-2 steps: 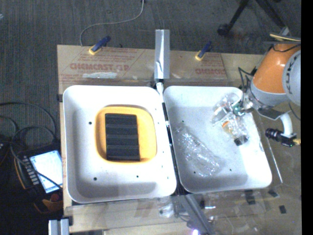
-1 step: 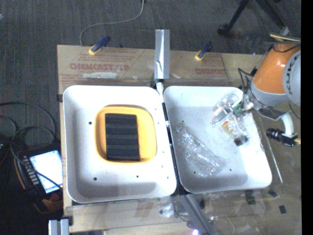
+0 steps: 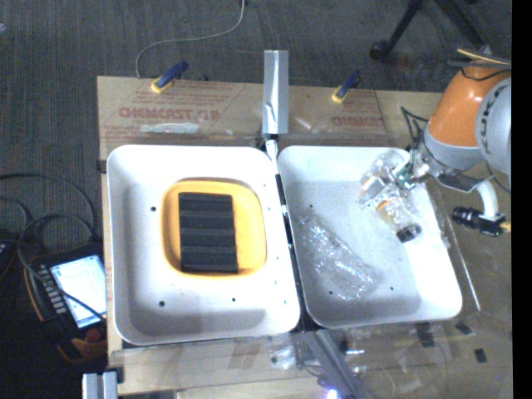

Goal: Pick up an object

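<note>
Two white bins sit side by side on the desk. Left bin (image 3: 125, 248) holds a yellow tray (image 3: 253, 223) with a black ridged block (image 3: 208, 231). Right bin (image 3: 440, 298) holds a clear crumpled plastic object (image 3: 337, 260) (near its middle). Gripper (image 3: 391, 194) hovers over the bin's upper right; its opening cannot be told.

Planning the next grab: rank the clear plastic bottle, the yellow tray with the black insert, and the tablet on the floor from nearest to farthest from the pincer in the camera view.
1. Clear plastic bottle, in the right bin, just below-left of the pincer.
2. Yellow tray, in the left bin.
3. Tablet, on the floor at far left.
</note>
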`<state>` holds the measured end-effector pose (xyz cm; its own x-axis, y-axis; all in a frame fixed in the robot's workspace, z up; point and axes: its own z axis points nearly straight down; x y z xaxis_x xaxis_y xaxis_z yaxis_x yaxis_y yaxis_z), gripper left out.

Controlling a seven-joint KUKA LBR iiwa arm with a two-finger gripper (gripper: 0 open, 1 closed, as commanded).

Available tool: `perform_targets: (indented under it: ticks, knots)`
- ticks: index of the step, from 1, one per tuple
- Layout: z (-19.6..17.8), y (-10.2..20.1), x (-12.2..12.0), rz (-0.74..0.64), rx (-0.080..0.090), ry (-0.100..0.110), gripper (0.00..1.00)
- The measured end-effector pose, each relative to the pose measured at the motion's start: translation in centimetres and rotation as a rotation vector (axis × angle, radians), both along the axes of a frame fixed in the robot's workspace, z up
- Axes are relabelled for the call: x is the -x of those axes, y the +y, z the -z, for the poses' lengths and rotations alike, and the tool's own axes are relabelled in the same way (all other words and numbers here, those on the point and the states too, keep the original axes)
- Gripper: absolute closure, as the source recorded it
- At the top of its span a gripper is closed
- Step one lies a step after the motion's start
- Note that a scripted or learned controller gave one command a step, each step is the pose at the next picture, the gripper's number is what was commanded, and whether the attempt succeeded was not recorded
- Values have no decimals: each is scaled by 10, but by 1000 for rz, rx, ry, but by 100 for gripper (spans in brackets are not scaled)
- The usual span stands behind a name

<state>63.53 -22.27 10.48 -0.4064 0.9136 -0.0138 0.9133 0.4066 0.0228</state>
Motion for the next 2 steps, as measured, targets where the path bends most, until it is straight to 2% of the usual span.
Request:
perform_targets:
  ticks: [1, 2]
  knots:
    - [0, 1, 13, -35, 9, -14, 0]
    - [0, 0, 20, -68, 11, -15, 0]
